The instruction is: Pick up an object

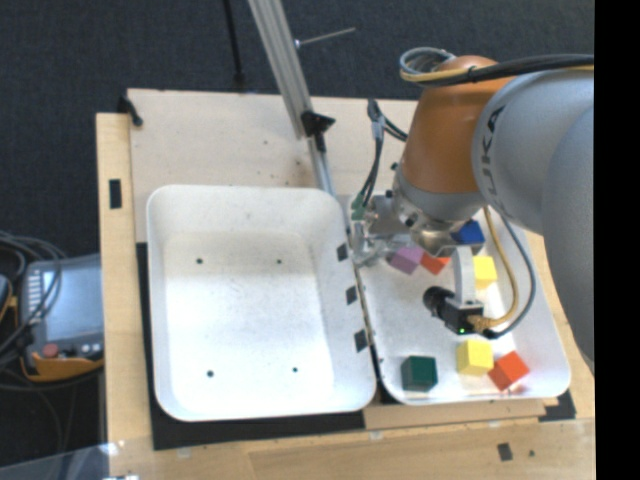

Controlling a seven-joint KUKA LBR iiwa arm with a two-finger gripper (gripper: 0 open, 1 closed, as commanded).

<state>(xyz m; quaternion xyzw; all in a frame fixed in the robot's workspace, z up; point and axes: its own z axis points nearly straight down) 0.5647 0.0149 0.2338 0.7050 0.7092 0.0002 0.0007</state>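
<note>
Arm: the grey arm with the orange band [450,148] reaches in from the right and hangs over the far half of the right bin [545,353].
Gripper: you see the gripper [368,238] low against the right bin's left wall, just beside the seam with the left bin [250,298].
Tool state: you cannot tell from this slant whether it stands wide or narrow, and nothing can be made out held in it.
Nearest object: the purple block [405,259] lies just beside the gripper on the bin floor. A small orange piece [433,263] sits against or right next to it; you cannot tell which.
Other objects: the blue block [468,234] is partly hidden under the wrist, and a yellow cube [484,270] lies near it. By the near wall sit the green cube [420,372], a second yellow cube [475,356] and the red-orange cube [510,368], these last two touching or nearly so.
Done so far: judge the approach as made, since the tool is down at object height.
Left to do: no grasp is confirmed. Every object appears to rest on the floor, so a secure hold and the lift remain.
Progress: early to middle, by your best reading.
</note>
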